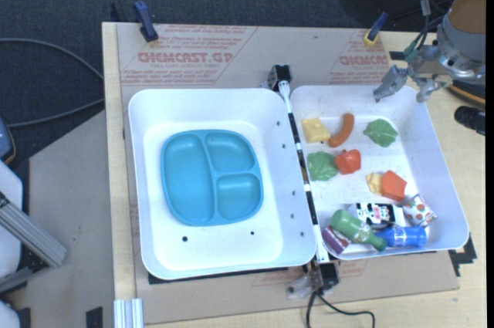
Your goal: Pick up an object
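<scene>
End effector (407,85): fingers spread open, nothing gripped.
Green leaf toy (380,132): positioned just below end effector.
Sausage (342,130): located lower left.

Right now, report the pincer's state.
Pincer: open, holding nothing, above the far edge of the right bin.

There are two white bins, the left bin (147,187) and the right bin (444,172). The left bin holds one blue plate (212,176). The right bin holds two green leafy toys (380,132), one sausage (342,130), one yellow piece (315,129), two orange-red pieces (349,161), one green bottle (356,229) and one blue bottle (404,237).
</scene>
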Robot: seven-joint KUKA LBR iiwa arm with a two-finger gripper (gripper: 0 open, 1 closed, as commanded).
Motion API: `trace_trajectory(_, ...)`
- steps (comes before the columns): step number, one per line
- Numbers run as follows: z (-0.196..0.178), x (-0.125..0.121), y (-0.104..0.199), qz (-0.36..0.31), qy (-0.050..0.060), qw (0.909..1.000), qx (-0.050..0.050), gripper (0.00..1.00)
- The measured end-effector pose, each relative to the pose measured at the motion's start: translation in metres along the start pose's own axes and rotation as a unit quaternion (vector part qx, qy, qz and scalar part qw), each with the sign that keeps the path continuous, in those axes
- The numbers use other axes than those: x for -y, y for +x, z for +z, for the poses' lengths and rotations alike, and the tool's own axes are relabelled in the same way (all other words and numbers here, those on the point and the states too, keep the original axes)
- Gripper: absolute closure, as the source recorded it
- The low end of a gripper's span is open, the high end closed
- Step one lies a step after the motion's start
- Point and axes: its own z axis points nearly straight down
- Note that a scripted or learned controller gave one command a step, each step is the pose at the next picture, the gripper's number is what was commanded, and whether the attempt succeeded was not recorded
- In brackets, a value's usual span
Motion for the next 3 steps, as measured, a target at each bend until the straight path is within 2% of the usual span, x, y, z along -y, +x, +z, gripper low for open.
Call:
trace_trajectory(1,0.042,0.087,0.062,0.000,0.000,1.0000,0.000,0.00)
trace_trajectory(2,0.123,0.078,0.071,0.000,-0.001,1.0000,0.000,0.00)
trace_trajectory(3,0.113,0.077,0.071,0.001,-0.002,1.0000,0.000,1.00)
